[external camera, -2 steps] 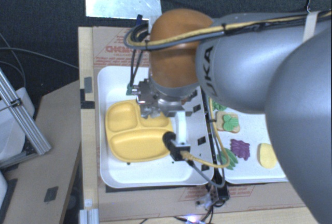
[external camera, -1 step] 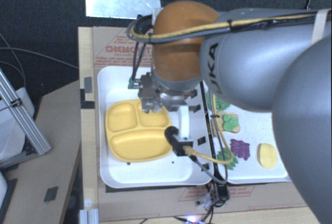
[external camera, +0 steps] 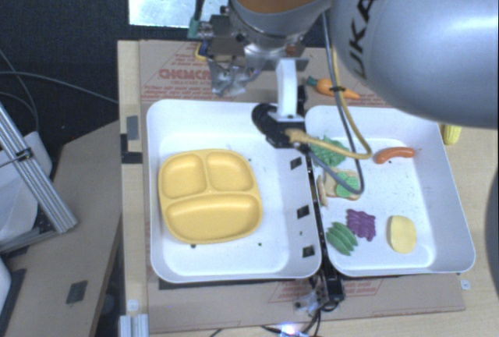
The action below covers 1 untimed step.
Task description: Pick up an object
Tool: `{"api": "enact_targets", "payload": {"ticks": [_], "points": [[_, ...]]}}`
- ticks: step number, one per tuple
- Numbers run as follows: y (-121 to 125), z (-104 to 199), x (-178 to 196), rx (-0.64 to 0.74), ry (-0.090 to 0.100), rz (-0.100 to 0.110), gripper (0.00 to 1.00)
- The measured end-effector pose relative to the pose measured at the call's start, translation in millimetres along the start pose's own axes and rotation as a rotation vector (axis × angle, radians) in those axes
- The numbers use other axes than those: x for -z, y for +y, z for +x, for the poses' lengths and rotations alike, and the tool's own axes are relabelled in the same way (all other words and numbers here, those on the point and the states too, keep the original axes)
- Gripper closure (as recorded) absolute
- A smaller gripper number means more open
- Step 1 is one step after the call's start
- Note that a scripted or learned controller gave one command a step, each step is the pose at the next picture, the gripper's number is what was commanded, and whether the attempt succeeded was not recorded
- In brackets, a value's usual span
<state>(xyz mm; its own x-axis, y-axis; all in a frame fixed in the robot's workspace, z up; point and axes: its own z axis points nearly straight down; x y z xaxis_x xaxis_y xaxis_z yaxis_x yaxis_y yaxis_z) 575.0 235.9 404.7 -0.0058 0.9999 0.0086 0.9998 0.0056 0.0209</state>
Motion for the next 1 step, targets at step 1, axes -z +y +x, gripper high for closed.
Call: {"api": "enact_targets", "payload": {"ticks": [1], "points": [[19.9,-30.7,-140.8,-0.008,-0.014,0.031,1.00]]}}
